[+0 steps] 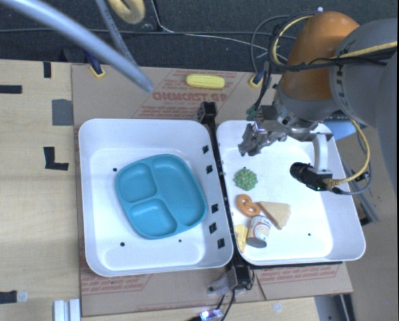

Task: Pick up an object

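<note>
My gripper [252, 141] hung over the right bin's [340, 243] upper left, nothing between its fingers, whose spread I could not tell; the green ball [246, 178] lay just below, probably my pick.

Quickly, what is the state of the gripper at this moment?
Gripper: cannot be told; it hangs over the right bin, above the green ball, with nothing visibly held.

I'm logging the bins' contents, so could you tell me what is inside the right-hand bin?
The right bin holds a green broccoli piece, a pretzel, a tan wedge and a small can. The gripper covers some floor.
</note>
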Controlling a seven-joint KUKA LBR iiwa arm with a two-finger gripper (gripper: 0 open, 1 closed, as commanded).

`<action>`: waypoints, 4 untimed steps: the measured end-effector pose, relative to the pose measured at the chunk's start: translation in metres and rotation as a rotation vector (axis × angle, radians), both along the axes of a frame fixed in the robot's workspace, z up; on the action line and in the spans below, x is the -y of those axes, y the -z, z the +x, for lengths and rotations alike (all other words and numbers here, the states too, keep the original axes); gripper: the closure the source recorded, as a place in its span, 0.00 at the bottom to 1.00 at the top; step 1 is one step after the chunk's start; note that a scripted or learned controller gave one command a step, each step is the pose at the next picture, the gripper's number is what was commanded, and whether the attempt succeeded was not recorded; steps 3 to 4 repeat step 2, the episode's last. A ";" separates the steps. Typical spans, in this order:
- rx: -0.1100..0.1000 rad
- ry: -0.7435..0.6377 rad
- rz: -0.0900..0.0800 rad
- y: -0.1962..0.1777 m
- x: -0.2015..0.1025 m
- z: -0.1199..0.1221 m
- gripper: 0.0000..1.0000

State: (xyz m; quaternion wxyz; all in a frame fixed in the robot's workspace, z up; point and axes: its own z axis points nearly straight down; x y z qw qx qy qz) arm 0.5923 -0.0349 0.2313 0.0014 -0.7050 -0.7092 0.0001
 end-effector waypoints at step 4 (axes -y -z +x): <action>-0.001 -0.001 0.000 -0.012 -0.104 -0.032 1.00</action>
